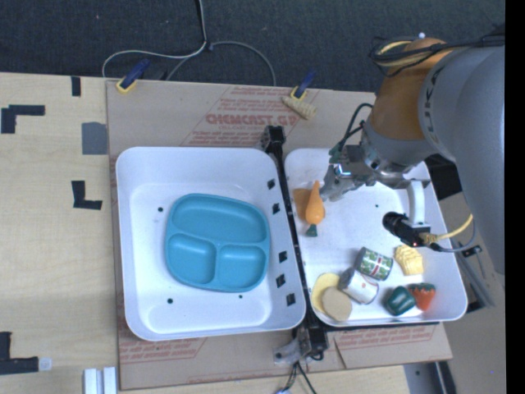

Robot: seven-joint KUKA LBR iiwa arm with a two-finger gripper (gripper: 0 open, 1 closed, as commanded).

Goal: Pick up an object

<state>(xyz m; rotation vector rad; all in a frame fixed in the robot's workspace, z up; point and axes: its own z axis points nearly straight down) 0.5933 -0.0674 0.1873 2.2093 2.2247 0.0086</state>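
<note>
Flat tan disc [335, 304] is lying low in the glossy white right bin [354, 226]. Gripper [338, 185] is hanging just right of the smooth tapered orange carrot [315, 207], right of frame centre; jaw opening: can't tell. Moulded blue tray [217, 243] is sitting in the left bin [143, 220].

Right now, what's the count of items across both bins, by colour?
Blue: 1, plate
Orange: 1, carrot
Yellow: 2, block, round piece
Green: 2, labelled can, dark piece
White: 1, cylinder
Red: 1, piece
Total: 8
</note>
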